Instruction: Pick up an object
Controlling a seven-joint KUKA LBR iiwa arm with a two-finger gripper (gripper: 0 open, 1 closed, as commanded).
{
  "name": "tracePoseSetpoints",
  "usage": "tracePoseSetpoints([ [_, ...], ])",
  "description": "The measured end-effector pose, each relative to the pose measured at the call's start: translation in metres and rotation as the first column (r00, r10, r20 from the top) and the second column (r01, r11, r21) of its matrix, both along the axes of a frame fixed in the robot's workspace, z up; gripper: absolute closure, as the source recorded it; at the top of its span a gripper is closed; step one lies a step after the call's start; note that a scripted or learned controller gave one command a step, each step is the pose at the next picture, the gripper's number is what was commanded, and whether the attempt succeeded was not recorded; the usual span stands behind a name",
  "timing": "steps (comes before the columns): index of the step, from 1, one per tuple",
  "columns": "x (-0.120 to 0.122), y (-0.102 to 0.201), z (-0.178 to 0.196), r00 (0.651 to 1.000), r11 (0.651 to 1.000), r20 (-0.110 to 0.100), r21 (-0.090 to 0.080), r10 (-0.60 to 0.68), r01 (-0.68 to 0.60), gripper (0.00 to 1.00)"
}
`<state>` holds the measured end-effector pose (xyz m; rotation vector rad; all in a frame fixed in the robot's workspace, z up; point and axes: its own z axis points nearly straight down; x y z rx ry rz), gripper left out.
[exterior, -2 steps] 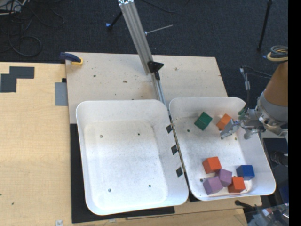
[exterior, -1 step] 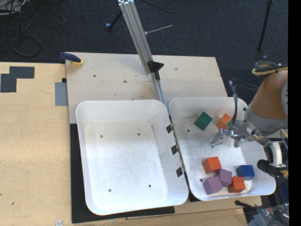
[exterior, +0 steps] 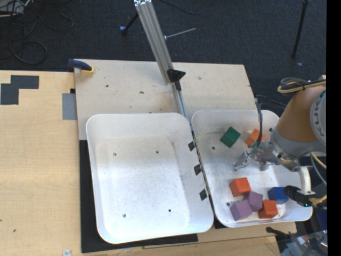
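Right bin [exterior: 213, 122]: gripper [exterior: 250, 160] hangs low, finger state impossible to tell from here. Nearest target, orange block [exterior: 240, 186], lies just below it; seemingly light, rigid, smooth-faced, best pinched across two opposite flat sides.

In the right bin [exterior: 205, 122], the gripper [exterior: 251, 160] is seen among a green block [exterior: 230, 136], orange blocks [exterior: 240, 186] and purple blocks [exterior: 241, 209].

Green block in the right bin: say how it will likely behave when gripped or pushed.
The green block looks like a rigid cube with flat faces, so it should slide rather than roll. It seems small and probably light. Lying apart from its neighbours, it likely shifts freely across the right bin floor.
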<state>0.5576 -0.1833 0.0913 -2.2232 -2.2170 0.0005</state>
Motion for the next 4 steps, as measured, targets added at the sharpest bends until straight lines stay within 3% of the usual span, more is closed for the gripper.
tracePoseSetpoints([
  [1,0.000,-0.001,0.010,1.000,1.000,0.000,0.001,-0.006,0.006,1.00],
  [2,-0.007,0.002,0.056,1.000,1.000,0.003,-0.001,-0.004,0.004,1.00],
  [3,0.001,0.000,0.102,1.000,1.000,0.004,-0.002,0.003,-0.003,1.00],
  [4,0.001,-0.001,0.120,1.000,1.000,0.002,-0.001,0.003,-0.003,1.00],
])
